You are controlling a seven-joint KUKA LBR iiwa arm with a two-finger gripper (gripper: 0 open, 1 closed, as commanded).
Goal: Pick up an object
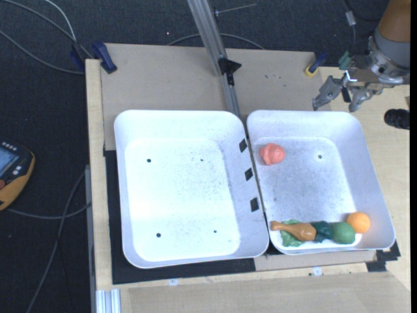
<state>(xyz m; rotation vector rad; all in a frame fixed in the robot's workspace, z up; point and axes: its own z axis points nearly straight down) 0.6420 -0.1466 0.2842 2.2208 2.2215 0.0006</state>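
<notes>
- The gripper [341,94] hangs above the far rim of the right bin [371,175], near its back right corner, with its two fingers spread apart and nothing between them.
- The task names no particular object; the right bin offers several. A pink lump [273,153] lies alone near the bin's far left corner, well apart from the rest.
- Along the near wall sit an orange ball [358,222], a green ball [343,233], a dark teal piece [322,229] and a tan drumstick-shaped toy [292,227] with something green beneath it, all packed together and touching.
- The pink lump looks like the easiest target: small, probably light, likely soft or rubbery, with free floor on every side for the fingers to straddle its middle.
- The balls look smooth and round, so they may roll or squirt out of a pinch, and the near wall crowds them.
- The drumstick would best be taken across its narrow neck, though its neighbours hem it in.
- Materials are a guess; the clustered shapes blur together, and the teal piece's form is hard to read.
- The arm [396,18] is cut off at the top right edge.
- The left bin [130,142] shows only bare speckled floor.
</notes>
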